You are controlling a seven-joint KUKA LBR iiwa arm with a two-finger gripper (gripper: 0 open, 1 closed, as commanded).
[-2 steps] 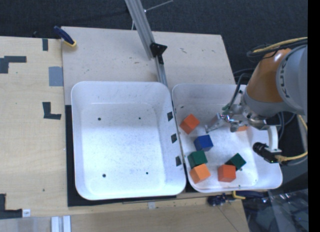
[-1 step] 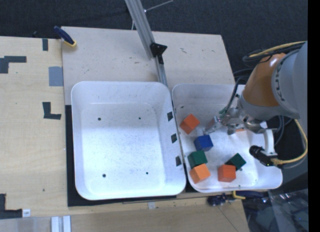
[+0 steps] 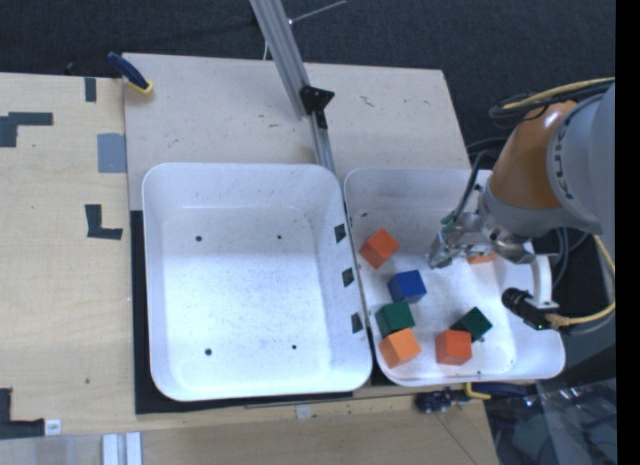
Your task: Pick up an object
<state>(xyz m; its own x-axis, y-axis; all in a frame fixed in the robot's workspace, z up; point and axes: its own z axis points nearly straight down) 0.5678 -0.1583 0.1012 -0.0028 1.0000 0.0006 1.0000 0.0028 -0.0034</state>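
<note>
The right bin [image 3: 420, 188] holds several small blocks: an orange one [image 3: 379, 248] at the upper left, a blue one [image 3: 407, 285] in the middle, a dark green one [image 3: 395, 315] with an orange one [image 3: 400, 346] just below it, a red-orange one [image 3: 453, 346] and a dark green one [image 3: 472, 323] at the lower right. My gripper [image 3: 443, 253] hangs low over the bin's middle right, to the right of the blue and upper orange blocks. A sliver of orange [image 3: 481, 258] shows beside the wrist. No block shows between the fingers.
The left bin [image 3: 160, 253] lies beside the right one, sharing a raised divider. A slanted metal pole [image 3: 285, 48] crosses the bench from above. A blue-and-yellow tool [image 3: 130, 73] lies at the bench's upper left. Cables [image 3: 545, 318] run along the right bin's right edge.
</note>
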